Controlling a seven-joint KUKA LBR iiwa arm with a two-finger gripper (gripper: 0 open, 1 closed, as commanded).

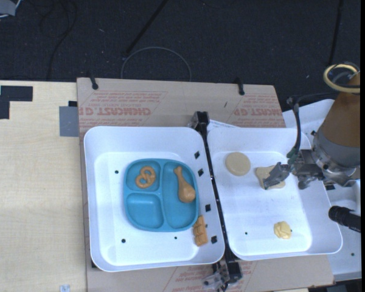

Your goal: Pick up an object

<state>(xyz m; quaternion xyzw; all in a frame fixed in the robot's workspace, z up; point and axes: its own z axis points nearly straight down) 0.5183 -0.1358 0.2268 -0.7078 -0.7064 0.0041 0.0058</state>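
A pale tan, lumpy piece of toy food (pixel 269 175) lies right under my grey two-finger gripper (pixel 274 179) — touching it, I think. I cannot tell how my gripper is set. Close beside it sits a round cream cookie (pixel 237 163) — flat and smooth.

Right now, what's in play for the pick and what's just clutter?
In play:
- gripper, over the right bin
- pale flat piece directly at the gripper
- round beige disc
- yellow lump

Just lying about:
- left bin
- blue divided tray with pretzel and drumstick
- orange piece beside the tray
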